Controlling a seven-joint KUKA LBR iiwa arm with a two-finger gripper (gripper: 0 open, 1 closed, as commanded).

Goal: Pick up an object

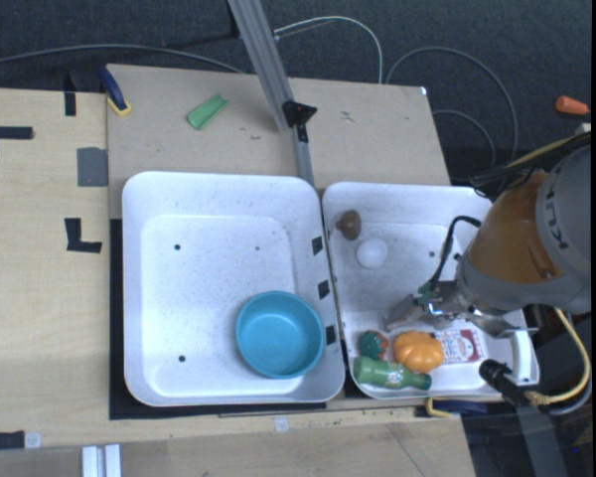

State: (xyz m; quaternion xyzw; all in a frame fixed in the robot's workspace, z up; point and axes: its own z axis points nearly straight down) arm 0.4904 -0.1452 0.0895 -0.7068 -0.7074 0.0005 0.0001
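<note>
My gripper (395, 316) hangs low over the middle of the right bin (407, 217), reaching in from the right. Just below it lie an orange rounded object (417, 351), a small green and red object (372, 344) and a green bottle-like object (385, 373) along the bin's front edge. A red and white packet (464, 346) lies to the right of the orange object. Farther back in that bin sit a white ball (372, 253) and a brown lump (349, 224). I see nothing held by the gripper.
The left bin (179, 207) holds a blue bowl (279, 333) near its front right corner. A grey pole (263, 48) slants across the bench behind the bins. A green block (206, 111) lies on the bench at the back left.
</note>
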